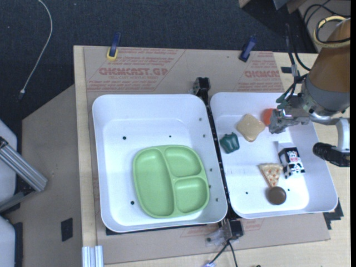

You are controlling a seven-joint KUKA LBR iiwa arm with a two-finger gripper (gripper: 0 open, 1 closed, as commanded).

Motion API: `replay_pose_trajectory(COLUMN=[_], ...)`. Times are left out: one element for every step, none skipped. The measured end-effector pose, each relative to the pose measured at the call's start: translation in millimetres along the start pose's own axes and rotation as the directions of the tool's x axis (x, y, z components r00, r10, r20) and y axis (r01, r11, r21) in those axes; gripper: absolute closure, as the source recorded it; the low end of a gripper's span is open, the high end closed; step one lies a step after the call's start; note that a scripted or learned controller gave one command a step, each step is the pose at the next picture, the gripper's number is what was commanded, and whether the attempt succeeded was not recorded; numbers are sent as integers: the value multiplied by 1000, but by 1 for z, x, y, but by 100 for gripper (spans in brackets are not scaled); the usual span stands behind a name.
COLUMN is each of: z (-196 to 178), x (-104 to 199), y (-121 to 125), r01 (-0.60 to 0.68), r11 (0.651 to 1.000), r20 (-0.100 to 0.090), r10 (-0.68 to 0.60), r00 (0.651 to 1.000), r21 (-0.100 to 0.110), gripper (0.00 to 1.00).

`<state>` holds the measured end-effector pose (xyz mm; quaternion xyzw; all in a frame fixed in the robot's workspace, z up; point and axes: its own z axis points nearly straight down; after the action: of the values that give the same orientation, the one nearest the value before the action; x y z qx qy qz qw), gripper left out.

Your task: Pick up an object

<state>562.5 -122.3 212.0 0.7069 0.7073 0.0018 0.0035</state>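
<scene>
Gripper low in right bin, jaw state unclear | step: approach | next: centre on tan bun just left, close.

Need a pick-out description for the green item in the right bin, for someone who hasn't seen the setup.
Start at the right-hand shallow white bin, the one without the divided green plastic plate. Look along its left wall, about halfway up: the small dark green lumpy object sits there, just left of the tan rounded bread-like piece. It is the only green item in that bin.

A cardboard-topped bench bears two white bins side by side.
</scene>
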Motion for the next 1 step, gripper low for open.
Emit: replay_pose_trajectory(z=[-63], x=[2], y=[-2], r01=[1], r11=[1000], r20=[0], r10=[-1], r00=[1000], r21=[-1], gripper=[100])
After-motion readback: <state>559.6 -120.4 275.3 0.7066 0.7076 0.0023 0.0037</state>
